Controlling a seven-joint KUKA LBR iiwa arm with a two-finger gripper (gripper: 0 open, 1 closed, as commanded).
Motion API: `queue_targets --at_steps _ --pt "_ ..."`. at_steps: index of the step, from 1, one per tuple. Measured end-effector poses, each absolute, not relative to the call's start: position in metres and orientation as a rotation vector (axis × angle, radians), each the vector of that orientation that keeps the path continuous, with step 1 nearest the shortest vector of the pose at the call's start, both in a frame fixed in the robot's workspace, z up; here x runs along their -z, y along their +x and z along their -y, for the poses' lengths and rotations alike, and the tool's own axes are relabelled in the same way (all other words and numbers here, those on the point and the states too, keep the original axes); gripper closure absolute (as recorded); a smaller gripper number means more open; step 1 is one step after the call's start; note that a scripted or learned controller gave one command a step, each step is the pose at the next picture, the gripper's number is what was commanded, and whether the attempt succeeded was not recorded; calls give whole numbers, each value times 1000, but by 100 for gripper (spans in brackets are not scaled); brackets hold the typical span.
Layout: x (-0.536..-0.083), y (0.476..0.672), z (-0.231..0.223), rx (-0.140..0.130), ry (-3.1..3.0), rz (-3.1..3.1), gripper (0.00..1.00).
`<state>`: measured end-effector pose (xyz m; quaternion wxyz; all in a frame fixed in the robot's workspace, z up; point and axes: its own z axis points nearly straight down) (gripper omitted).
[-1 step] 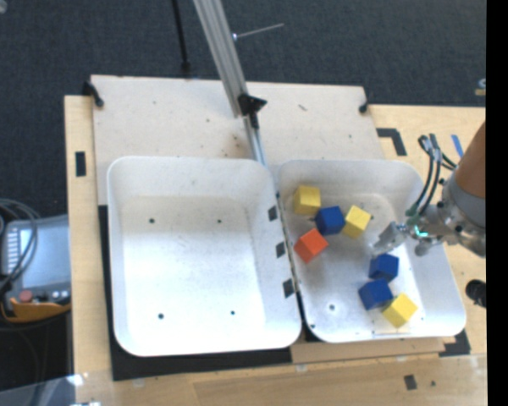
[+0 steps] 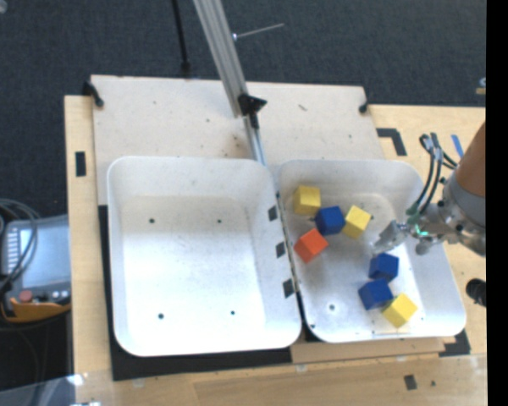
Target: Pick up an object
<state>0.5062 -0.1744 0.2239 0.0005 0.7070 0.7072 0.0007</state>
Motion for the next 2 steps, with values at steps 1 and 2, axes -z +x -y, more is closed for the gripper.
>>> queue_targets --at_steps 1,2 --pt "-162 500 174 6 2225 -2223 0" --pt "-125 498 179 0 2215 -2203 0"
